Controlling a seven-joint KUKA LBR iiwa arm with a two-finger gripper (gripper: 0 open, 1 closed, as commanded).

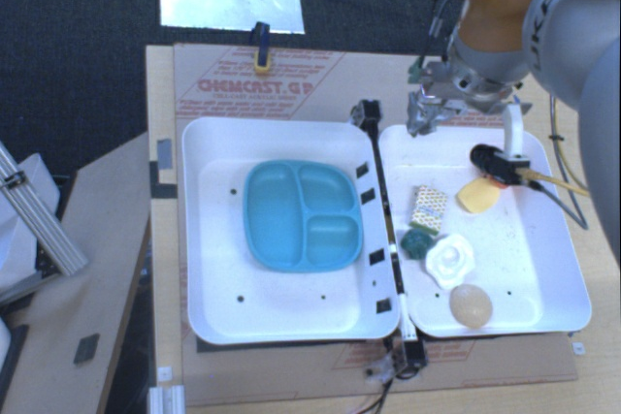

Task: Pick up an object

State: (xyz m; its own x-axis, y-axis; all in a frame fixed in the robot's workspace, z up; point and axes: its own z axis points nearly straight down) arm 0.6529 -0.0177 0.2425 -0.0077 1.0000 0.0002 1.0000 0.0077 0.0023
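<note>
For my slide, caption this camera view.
KUKA arm's gripper hovers over the right bin's far corner; food items lie below, blue divided plate in the left bin.

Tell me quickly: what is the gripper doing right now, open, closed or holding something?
Gripper: above the right bin's far edge, holding nothing visible; whether open or closed cannot be told.

A robotics lab. A grey industrial arm [572, 24] reaches over two white bins [218, 305] on a cardboard-topped bench [281, 78]. Cables trail nearby.
</note>
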